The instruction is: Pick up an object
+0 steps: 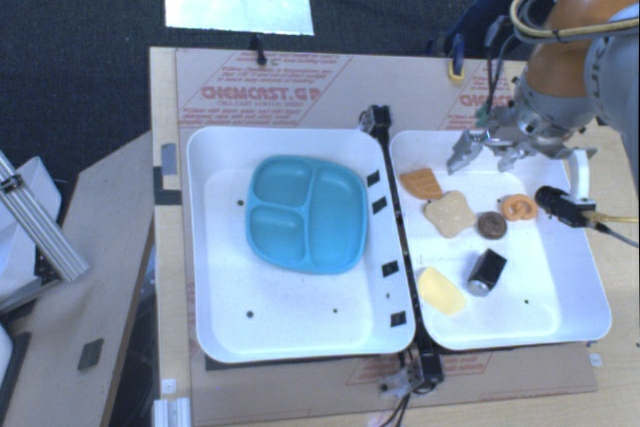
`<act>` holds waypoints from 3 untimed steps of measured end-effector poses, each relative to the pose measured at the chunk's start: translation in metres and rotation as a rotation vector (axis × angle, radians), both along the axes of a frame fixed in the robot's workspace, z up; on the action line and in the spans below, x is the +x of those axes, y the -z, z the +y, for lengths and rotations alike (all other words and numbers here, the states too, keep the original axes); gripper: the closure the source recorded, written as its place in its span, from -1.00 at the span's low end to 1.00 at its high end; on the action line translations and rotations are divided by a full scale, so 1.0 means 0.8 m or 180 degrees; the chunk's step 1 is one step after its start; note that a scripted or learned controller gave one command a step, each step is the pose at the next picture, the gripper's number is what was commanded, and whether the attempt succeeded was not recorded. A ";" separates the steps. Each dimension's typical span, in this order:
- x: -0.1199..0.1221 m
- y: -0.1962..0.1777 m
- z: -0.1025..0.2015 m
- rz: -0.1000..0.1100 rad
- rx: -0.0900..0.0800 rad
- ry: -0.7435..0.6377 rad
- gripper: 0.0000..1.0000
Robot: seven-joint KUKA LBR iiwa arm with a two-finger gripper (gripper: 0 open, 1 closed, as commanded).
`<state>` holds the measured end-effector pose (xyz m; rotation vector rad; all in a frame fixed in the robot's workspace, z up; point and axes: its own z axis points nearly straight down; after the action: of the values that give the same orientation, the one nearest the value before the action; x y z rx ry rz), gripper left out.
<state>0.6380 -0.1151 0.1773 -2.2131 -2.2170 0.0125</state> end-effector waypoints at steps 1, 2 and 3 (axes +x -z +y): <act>0.003 -0.011 0.000 -0.0043 -0.0003 -0.0006 -1.00; 0.001 0.039 0.000 -0.0039 -0.0003 -0.0001 -1.00; 0.011 0.096 -0.007 -0.0040 -0.0005 0.0000 -1.00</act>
<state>0.6471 -0.1204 0.1001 -2.2202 -2.2242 0.0001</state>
